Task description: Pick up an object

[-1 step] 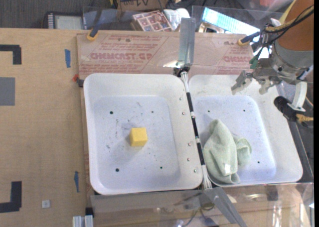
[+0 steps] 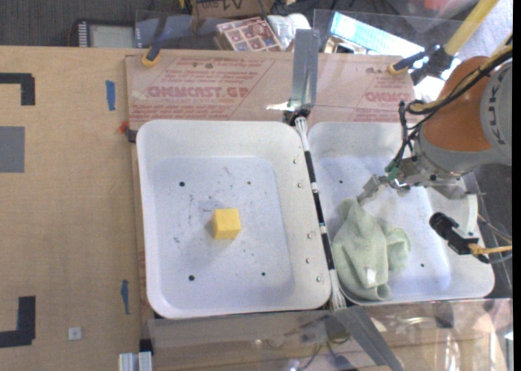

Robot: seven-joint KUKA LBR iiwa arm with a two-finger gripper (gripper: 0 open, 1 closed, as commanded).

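Observation:
A small yellow cube (image 2: 227, 223) lies near the middle of the left bin (image 2: 163, 150). A crumpled pale green cloth (image 2: 370, 249) sits at the front left of the right bin (image 2: 342, 150), against the wall between the bins. My gripper (image 2: 376, 188) reaches in from the right and hangs over the right bin, just above the cloth's far edge. It is tilted toward the left. I see nothing held in it.
The grey arm with its orange band (image 2: 456, 127) crosses the right bin's right side. A metal divider (image 2: 313, 198) runs between the two bins. Cardboard sheets (image 2: 212, 89) lie behind the bins, with clutter further back.

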